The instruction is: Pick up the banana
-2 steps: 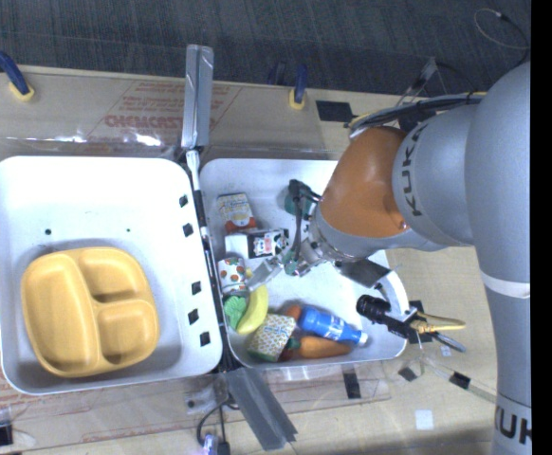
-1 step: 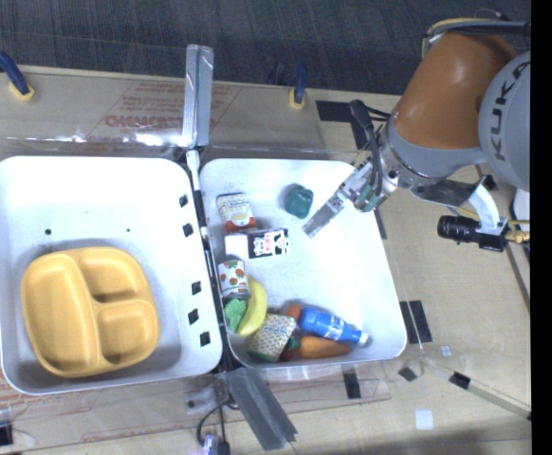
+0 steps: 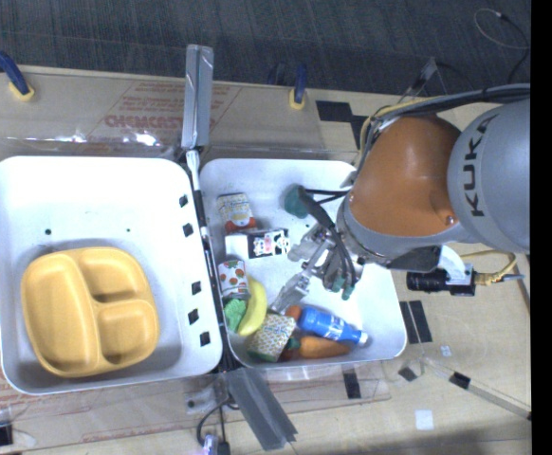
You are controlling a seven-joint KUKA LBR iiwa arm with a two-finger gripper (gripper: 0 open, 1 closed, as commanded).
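Banana (image 3: 253,308) near upright in right bin (image 3: 380,301), gripper (image 3: 304,278) fingers spread, empty

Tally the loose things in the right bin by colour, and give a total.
Yellow: 1, the curved yellow banana
Blue: 1, the blue plastic bottle
Orange: 1, the orange carrot-shaped piece
Teal: 1, the dark teal rounded piece
Mixed-colour small packs and cans: 4
Total: 8

Single fixed overhead camera, slanted downward over the bench (image 3: 58,88), framing both white bins (image 3: 10,207) side by side, far edge at 12 o'clock, arm (image 3: 418,178) entering from 3 o'clock.
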